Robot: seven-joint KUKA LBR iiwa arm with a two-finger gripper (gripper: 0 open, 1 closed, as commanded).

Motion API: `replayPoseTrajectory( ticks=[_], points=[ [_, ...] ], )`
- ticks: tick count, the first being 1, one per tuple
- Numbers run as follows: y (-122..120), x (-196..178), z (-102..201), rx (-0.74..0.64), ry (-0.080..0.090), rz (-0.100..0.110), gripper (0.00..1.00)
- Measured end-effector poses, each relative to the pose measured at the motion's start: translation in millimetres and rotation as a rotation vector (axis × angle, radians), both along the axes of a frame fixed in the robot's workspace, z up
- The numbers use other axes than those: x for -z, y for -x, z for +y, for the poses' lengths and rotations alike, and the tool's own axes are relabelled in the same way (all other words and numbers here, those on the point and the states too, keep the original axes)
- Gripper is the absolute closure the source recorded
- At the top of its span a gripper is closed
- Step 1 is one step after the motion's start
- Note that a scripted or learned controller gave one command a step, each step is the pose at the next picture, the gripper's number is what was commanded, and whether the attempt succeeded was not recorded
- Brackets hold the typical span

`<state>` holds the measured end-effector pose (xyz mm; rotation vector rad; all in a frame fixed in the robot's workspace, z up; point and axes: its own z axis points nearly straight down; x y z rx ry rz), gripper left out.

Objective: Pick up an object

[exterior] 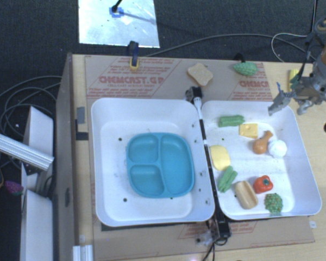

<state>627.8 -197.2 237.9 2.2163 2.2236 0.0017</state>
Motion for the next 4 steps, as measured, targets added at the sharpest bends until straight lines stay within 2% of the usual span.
replayPoseTrajectory(
  ticks=[1, 2, 3, 4],
  points=[
    [25, 66, -5, 0.002, -0.001, 0.004, 0.0],
    [22, 141, 24, 0.0, -0.002, 0.003, 0.0],
    [20, 128, 23, -0.002, 0.001, -0.003, 1.0],
    [43, 139, 2, 0.0, 0.01, -0.026, 1.0]
  ],
)
